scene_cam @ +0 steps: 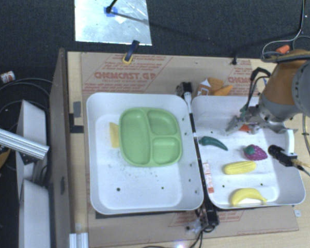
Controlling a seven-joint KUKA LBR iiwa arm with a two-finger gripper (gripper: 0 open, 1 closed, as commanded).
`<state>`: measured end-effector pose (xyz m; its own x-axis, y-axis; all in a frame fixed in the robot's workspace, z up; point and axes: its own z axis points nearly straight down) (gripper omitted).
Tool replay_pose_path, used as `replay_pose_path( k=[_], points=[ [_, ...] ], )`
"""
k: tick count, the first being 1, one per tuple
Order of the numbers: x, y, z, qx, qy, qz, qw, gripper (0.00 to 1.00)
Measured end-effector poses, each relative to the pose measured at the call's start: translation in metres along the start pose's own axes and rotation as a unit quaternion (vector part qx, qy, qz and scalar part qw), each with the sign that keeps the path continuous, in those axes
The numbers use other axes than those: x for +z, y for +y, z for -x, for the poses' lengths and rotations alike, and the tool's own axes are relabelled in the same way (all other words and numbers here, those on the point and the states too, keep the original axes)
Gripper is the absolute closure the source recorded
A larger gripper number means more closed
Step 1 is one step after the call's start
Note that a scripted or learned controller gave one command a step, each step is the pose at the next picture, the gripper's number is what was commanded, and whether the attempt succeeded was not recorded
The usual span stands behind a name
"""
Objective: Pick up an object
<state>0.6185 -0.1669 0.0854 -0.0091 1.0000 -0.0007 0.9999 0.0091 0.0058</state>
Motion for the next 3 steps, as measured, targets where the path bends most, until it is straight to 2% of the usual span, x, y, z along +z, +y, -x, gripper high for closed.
replay_pose_path(
  k=[1,2,3],
  points=[
    [-0.042,0.054,0.024,0.001,-0.002,0.003,1.0,0.0],
    [0.003,0.045,-0.027,0.001,0.001,-0.002,1.0,0.0],
    [0.001,0.021,-0.03,0.004,0.0,-0.003,1.0,0.0]
  ],
)
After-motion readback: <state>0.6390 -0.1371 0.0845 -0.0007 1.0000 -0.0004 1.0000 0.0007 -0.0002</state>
